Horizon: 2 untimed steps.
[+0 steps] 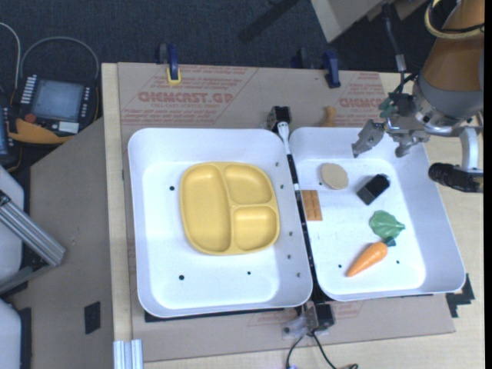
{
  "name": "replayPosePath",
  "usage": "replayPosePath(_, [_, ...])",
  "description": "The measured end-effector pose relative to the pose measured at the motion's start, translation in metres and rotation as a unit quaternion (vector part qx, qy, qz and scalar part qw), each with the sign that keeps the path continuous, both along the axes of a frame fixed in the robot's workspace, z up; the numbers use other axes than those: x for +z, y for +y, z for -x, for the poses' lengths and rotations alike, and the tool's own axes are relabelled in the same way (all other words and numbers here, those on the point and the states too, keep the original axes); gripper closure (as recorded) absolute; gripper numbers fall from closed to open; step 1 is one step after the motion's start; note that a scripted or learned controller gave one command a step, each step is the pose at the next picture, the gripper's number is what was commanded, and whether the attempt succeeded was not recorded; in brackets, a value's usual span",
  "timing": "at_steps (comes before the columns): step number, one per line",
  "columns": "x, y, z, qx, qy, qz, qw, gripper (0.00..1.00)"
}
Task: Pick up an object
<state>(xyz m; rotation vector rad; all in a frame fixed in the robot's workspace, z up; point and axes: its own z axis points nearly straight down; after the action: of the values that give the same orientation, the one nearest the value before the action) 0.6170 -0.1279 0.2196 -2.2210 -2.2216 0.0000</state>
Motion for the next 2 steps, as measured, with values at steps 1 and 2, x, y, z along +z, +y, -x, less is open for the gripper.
replayPosePath(1, [-0.053, -0.007, 0.009, -0.001, 0.004, -0.0006, 1.0000, 0.00])
replayPosePath(2, [-0.113, -0.009, 0.007, 0.000, -0.001, 0.0009, 1.0000, 0.00])
